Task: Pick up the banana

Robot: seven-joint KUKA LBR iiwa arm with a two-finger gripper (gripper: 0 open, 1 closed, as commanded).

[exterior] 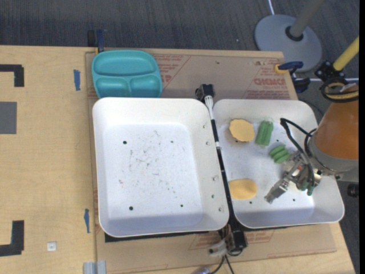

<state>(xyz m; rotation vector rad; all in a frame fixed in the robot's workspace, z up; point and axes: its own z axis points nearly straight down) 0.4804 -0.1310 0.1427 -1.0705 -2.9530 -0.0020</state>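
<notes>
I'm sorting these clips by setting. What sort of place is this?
Probably a robotics lab bench, not a kitchen. Two shallow white bins sit clamped side by side on a cardboard-covered bench, the gripper reaches into the right-hand bin among toy-like food pieces, and a round stand base sits on carpet behind.

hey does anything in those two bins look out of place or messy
Mostly tidy. The left bin has dark specks and scuffs scattered over its floor. In the right bin, two yellow pieces and two green pieces lie loosely scattered.
</notes>
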